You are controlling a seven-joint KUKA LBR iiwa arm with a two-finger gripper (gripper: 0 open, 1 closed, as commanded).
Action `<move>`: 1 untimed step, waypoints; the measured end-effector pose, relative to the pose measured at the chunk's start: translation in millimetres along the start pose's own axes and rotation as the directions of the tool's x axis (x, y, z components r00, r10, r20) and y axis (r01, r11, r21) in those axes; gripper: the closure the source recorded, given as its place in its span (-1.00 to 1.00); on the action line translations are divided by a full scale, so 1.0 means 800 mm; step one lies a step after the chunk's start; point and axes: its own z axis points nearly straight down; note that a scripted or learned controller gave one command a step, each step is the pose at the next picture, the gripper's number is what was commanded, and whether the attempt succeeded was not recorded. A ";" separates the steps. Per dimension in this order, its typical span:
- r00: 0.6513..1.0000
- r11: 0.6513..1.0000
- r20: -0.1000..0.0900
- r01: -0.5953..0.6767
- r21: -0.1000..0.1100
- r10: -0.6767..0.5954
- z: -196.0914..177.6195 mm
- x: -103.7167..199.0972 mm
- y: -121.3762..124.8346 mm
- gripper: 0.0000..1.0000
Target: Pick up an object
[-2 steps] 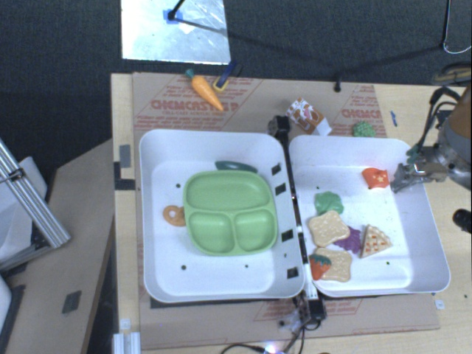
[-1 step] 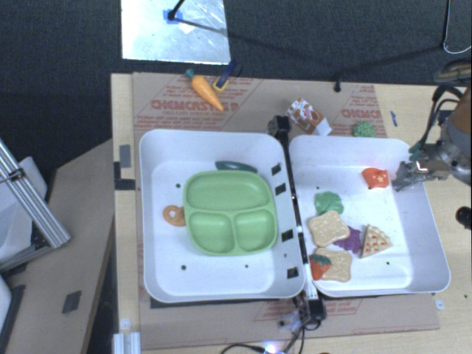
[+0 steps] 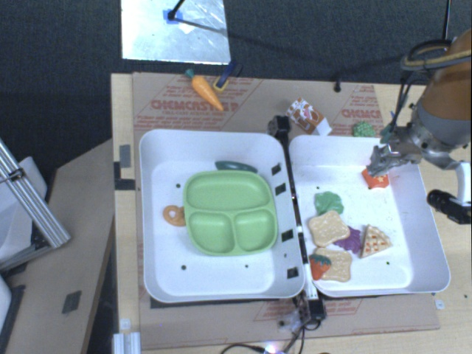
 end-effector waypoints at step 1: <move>1.000 1.000 -0.001 0.001 0.001 -0.001 0.009 0.064 0.028 1.00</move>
